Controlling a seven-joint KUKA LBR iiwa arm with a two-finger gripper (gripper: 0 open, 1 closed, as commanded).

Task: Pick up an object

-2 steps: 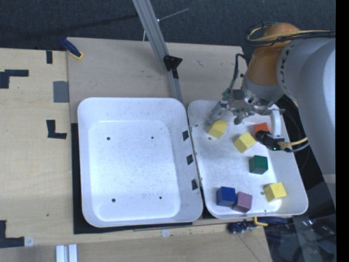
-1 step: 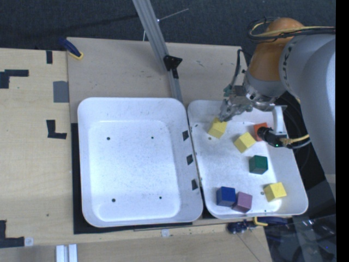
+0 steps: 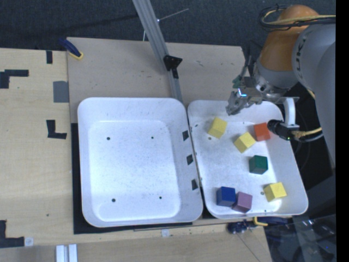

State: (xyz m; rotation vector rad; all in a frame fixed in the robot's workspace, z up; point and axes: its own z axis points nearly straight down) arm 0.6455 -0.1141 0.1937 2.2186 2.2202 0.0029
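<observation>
The gripper (image 3: 235, 105) hangs over the far end of the right bin (image 3: 210, 201), its jaw state unreadable, with a yellow cube (image 3: 217, 127) lying just nearer-left, apart from it.

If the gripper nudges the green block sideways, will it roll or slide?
The green block looks cube-shaped with flat faces, so it would probably slide, not roll. It looks rigid. It stands apart from other blocks on the right bin floor, so little should obstruct it.

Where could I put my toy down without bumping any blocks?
The left bin has bare white floor from wall to wall. The right bin is crowded: yellow blocks, an orange block, a green block, blue and purple ones. Only its left strip is bare.
</observation>
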